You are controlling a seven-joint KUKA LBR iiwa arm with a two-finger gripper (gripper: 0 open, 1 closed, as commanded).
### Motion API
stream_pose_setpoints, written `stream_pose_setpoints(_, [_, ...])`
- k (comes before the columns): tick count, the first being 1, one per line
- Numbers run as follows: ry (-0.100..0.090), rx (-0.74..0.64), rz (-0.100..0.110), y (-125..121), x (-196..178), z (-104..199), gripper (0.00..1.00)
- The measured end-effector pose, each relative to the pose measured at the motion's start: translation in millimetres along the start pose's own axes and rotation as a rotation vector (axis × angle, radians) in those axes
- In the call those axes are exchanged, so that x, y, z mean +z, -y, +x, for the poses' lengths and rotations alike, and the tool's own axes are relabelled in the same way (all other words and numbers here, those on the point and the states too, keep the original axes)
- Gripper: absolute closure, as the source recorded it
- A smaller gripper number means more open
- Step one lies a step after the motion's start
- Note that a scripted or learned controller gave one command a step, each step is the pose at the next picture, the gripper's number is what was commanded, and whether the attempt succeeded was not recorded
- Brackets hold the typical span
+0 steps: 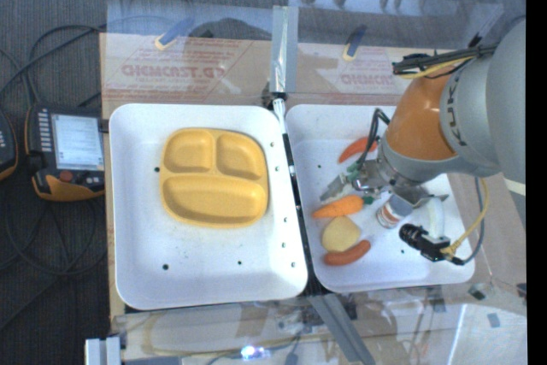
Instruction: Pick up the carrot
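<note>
The carrot, orange and tapered, lies flat in the right bin, near its left wall and pointing left. My gripper hangs just above and to the right of the carrot's thick end, under the orange wrist band. The gripper's body hides what is directly beneath it, and nothing shows as lifted off the bin floor.
A red-orange piece lies behind the gripper. A pale yellow potato and a red sausage sit in front of the carrot. A small can stands to its right. The left bin holds a yellow divided tray.
</note>
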State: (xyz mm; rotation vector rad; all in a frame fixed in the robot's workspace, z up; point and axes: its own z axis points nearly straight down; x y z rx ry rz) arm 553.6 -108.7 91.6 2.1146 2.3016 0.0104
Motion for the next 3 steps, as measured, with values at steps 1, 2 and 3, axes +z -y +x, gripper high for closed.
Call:
stream_pose_setpoints(1, [-0.004,0.000,-0.002,-2,-10,1,1.00])
stream_pose_setpoints(2, [-0.001,0.456,0.021,65,-130,40,1.00])
stream_pose_setpoints(3, [-0.001,0.689,0.025,68,-92,25,1.00])
